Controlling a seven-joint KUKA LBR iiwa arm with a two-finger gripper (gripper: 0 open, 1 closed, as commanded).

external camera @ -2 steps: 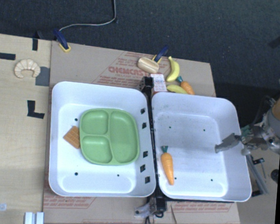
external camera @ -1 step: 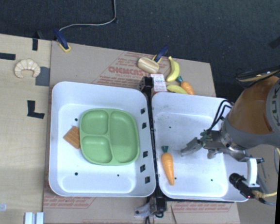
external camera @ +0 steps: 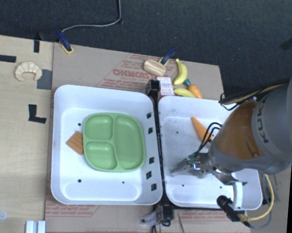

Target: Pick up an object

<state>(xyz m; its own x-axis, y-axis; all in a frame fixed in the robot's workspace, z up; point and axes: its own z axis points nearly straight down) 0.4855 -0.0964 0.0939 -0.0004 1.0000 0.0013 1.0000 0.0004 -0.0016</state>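
Note:
My gripper (external camera: 186,165) hangs low over the floor of the right bin (external camera: 240,198), near its left-centre, at the end of the grey arm with the orange band (external camera: 238,137). An orange carrot-shaped piece (external camera: 200,127) lies in the same bin, up and to the right of the gripper and apart from it; the arm hides part of it. In the left bin (external camera: 65,106) a green divided plate (external camera: 114,141) lies flat, and an orange wedge (external camera: 75,142) sticks out from under its left edge. I see nothing between the gripper's tips.
Behind the bins, on the cardboard, lie a bread roll (external camera: 154,66), bananas (external camera: 180,76), a small box (external camera: 165,85) and another carrot (external camera: 194,90). A croissant (external camera: 28,70) rests on the bench at far left. Black clips line the wall between the two bins.

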